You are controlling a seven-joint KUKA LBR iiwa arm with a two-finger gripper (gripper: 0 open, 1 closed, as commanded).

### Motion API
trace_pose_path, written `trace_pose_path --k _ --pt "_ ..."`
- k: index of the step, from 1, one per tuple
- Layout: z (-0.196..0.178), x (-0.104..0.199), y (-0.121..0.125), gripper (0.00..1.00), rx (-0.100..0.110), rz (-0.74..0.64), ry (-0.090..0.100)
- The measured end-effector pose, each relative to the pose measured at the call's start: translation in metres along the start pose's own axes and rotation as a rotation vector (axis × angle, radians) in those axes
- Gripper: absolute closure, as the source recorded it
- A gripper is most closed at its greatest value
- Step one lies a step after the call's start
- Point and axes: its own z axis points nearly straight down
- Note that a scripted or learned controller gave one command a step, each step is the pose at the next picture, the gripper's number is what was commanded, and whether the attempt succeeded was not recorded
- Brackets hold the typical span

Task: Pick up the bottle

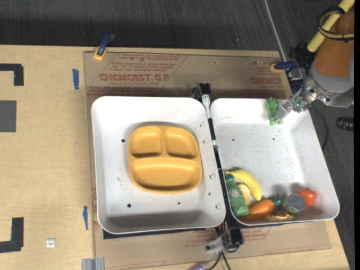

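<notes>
Gripper (288, 108) hangs over right bin's (315, 145) far right corner, a small green object (273, 111) at its tips; how open, cannot tell. Bottle (237, 194), green, lies at the near left, against banana (248, 181) and carrot (261, 208)—crowded, likely awkward to reach.

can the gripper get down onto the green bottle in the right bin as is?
Probably yes, though tight. The gripper sits at the far edge of the right bin, with bare floor between it and the bottle. The bottle lies against the bin's left wall, with the banana and carrot pressed alongside, leaving little finger room.
</notes>
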Motion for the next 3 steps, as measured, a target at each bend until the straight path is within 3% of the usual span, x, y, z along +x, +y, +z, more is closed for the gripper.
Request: trace_pose_path --k 1,2,3 --pt "0.042 0.063 -0.049 1.00 -0.008 -0.216 -0.008" --pt "0.044 0.064 -0.050 0.00 -0.005 -0.215 -0.006" --pt "0.043 0.134 -0.021 0.00 -0.003 -0.032 0.002"
